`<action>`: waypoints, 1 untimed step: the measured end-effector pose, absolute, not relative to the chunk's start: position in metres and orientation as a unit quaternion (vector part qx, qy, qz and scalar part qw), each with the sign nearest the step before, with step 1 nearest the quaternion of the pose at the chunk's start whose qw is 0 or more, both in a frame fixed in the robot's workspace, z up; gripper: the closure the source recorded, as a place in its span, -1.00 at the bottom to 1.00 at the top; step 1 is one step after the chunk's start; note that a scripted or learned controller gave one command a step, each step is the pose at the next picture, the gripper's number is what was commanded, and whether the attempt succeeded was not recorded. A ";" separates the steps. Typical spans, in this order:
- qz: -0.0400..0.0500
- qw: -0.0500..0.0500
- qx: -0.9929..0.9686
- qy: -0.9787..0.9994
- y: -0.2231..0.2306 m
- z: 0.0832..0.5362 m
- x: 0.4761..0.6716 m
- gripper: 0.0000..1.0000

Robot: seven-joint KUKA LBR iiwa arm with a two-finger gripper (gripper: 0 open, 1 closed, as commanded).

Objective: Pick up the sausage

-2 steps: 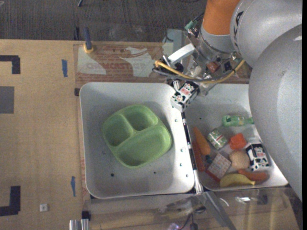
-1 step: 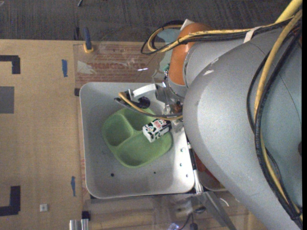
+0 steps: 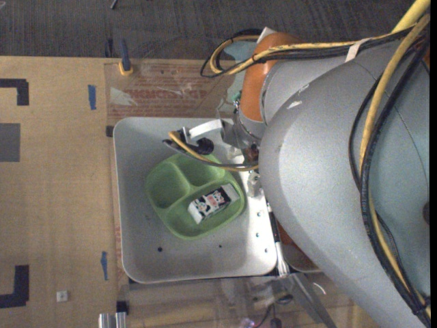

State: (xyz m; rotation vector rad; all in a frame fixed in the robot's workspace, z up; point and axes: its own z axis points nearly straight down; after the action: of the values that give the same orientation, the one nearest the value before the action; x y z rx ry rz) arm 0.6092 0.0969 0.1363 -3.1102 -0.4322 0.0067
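The claw (image 3: 239,145) sits at the end of the grey arm (image 3: 328,169), tucked under the wrist just below the orange band (image 3: 252,80). It hangs over the upper right part of a shallow white bin (image 3: 136,251) with rounded corners. The bulk of the arm covers most of the claw, so I cannot tell whether it is open or closed, or whether it has hold of anything.

Just beside the claw, down and to its left, lies a green plastic plate (image 3: 164,183), rounded and split into three compartments. Its upper right rim reaches to the claw. The lowest and largest compartment holds a small white carton (image 3: 215,203) with black patches, lying on its side at a slant. Its print is too small to read. The other two compartments, one on the left and one at the upper right, show bare green plastic. Around the plate the bin's floor is plain white, with a few small dark specks near its lower edge.

I cannot tell where the sausage lies. The arm hides the bin's right edge and everything to the right of it.

The bin rests on a tan bench (image 3: 54,203). Short strips of blue tape (image 3: 91,98) are stuck to the bench left of the bin, and black corner marks (image 3: 17,91) sit near the left edge.
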 end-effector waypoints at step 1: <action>-0.016 -0.001 -0.992 -0.125 0.129 0.099 0.536 -1.00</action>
State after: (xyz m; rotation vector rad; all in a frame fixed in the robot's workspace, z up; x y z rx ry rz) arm 0.5362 0.1287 0.0992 -3.1178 -0.3942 -0.0496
